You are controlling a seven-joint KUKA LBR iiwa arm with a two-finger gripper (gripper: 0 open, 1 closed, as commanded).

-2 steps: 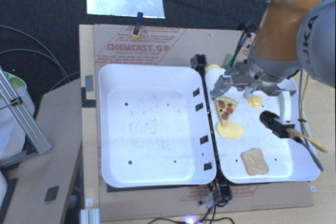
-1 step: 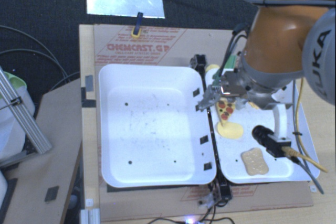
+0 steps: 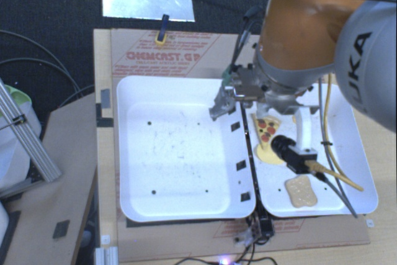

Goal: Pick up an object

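Under the arm (image 3: 310,28), half-hidden pizza slice (image 3: 267,126)

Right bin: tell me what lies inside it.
A pizza slice, a pale yellow disc and a tan cracker. The arm hides the bin's far end.

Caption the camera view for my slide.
KUKA arm's gripper near the shared rim of two white bins; toy pizza slice, yellow disc and tan cracker-shaped piece lie in the right bin.
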